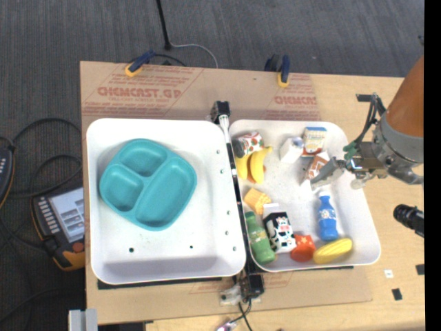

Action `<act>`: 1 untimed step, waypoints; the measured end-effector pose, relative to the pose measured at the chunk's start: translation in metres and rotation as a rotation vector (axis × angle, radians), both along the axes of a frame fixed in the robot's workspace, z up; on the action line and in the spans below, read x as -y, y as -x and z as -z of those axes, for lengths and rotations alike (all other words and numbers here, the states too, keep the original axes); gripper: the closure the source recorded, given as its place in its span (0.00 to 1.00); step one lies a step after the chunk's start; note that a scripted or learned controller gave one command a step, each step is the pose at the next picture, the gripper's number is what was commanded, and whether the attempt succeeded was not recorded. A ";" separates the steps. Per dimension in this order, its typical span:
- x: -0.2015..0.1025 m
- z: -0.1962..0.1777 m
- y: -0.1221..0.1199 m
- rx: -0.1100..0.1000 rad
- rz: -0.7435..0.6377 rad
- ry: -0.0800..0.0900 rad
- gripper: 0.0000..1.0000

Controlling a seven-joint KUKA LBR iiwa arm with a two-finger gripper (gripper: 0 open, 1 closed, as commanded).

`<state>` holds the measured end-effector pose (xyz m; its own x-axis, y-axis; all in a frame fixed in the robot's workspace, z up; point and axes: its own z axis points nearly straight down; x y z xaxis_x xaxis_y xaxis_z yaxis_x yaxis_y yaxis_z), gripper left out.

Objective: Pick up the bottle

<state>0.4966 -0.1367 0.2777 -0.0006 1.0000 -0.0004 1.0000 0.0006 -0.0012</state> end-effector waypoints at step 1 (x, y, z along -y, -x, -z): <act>0.013 0.106 0.003 -0.002 0.126 -0.001 0.00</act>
<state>0.4936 -0.1492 0.1721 0.1254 0.9921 0.0002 0.9921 -0.1254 -0.0035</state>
